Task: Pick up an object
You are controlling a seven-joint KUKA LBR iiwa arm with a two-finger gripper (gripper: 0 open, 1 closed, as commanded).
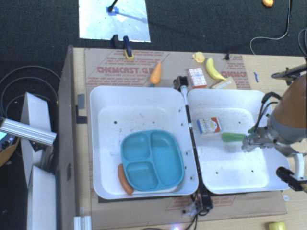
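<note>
The left white plastic bin (103, 128) held a blue plastic plate with three sections (152, 159), and a small orange hot-dog toy (124, 178) lay just beside the plate's lower left edge. Behind the two bins, on the brown cardboard-covered tabletop (139, 66), there were an orange toy carrot (155, 74), a small white and red box (197, 77) and a yellow toy banana (213, 69). The right white plastic bin (240, 176) held a little white carton with red and blue print (209, 125) near its left wall, and a green stick-shaped toy (233, 137) lay a bit to the right of the carton. The grey arm with the orange band (290, 116) reached in from the right, and its tool (250, 143) was down low in the right bin, right at the green toy's right end. It was too blurry there to tell if the tool was squeezed onto the toy or let loose. The step in hand looked like the grab itself: the tool was down at the toy, and the toy sat on the bin floor, not lifted. Next, the tool would probably need to close snugly on the green toy's end and then go straight up slowly. Since it seemed to be at the very tip, the toy might slip out or tip down.
</note>
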